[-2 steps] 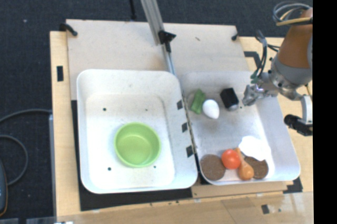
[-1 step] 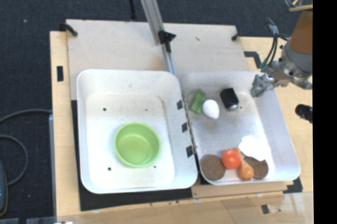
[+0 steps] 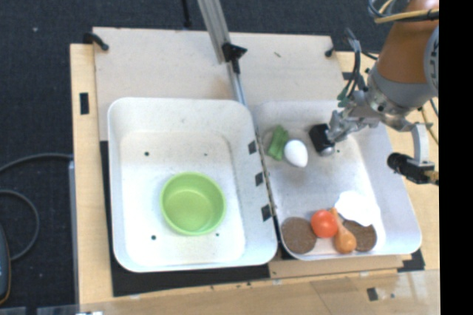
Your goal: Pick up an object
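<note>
Across the middle of the frame the surface (image 3: 155, 62) carries two white bins. At left, the left bin (image 3: 129, 121) holds a green bowl (image 3: 193, 203). At right, the right bin (image 3: 384, 228) holds a white egg (image 3: 295, 153) just beside a green piece (image 3: 278, 141), with a red tomato (image 3: 324, 223) near the lower edge. The end effector (image 3: 323, 140) hangs right of the egg; whether it is wide or narrow cannot be told.

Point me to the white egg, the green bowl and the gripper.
white egg (image 3: 295, 153): camera view, shell's middle.
green bowl (image 3: 193, 202): camera view, inside bottom.
gripper (image 3: 323, 140): camera view, black fingertip end.
</note>
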Robot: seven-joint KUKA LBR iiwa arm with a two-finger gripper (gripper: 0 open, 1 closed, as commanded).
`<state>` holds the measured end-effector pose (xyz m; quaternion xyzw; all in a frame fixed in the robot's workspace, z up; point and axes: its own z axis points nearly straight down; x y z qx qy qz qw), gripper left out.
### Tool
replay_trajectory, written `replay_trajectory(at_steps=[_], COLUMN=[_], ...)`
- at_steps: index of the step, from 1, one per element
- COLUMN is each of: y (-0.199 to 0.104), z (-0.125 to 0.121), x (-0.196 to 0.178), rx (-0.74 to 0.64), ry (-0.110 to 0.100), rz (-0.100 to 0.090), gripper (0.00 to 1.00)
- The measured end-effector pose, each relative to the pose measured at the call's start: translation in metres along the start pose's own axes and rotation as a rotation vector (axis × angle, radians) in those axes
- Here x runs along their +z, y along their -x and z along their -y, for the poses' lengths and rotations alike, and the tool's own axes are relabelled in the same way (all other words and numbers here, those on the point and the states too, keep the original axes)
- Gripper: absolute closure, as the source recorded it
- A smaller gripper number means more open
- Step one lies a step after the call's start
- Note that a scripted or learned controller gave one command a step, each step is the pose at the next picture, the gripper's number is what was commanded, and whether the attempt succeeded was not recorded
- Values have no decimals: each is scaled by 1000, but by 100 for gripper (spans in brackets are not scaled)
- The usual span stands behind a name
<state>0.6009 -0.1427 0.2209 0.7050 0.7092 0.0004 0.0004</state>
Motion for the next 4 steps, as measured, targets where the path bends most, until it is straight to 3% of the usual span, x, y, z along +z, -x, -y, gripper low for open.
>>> replay_trajectory(at_steps=[1, 2, 4], y=[-50, -100, -214], z=[10, -1, 7], x=[-5, -14, -15], rx=[-1, 3, -3], ry=[0, 0, 1], rz=[-1, 0, -3], gripper=[100, 100, 100])
